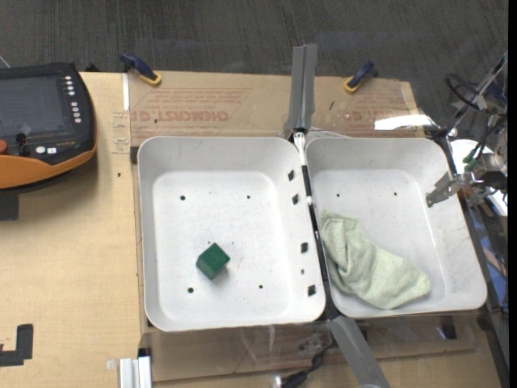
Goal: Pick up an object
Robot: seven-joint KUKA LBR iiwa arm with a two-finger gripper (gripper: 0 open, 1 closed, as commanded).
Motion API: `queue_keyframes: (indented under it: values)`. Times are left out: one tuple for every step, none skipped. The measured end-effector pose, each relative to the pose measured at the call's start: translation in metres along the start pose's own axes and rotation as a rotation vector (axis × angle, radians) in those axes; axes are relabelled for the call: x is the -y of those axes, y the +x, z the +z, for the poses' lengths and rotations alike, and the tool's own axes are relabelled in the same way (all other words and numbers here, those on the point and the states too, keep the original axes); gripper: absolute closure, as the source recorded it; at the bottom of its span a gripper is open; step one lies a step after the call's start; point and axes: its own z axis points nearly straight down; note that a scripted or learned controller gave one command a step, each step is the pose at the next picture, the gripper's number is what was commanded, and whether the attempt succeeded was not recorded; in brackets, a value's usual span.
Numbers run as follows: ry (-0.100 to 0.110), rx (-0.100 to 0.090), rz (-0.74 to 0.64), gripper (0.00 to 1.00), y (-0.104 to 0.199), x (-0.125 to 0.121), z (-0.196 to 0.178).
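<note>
Camera view, left to right: tablet controller (36,124) on bench, far left. Left bin (161,168) with 1 green block (213,260) near its front middle. Right bin (404,160) with crumpled pale green towel (370,263) at front left. Gripper (443,192) over right bin's right rim, well apart from both; finger state impossible to tell.

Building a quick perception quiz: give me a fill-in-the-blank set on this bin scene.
1. The cube in the left bin is ____ in colour.
2. The cloth lies in the ____ bin.
3. The cloth sits against that bin's ____ wall, by the divider.
4. The hand hangs over the right bin's ____ edge.

Missing words: green; right; left; right
</note>
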Motion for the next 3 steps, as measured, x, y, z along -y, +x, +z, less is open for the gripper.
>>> queue_keyframes:
  values:
    - [-0.002, 0.000, -0.386, 0.00, -0.003, -0.003, 0.015]
    - [-0.001, 0.000, -0.433, 0.00, 0.094, 0.032, 0.050]
    - [-0.004, 0.002, -0.597, 0.00, 0.163, -0.081, 0.024]
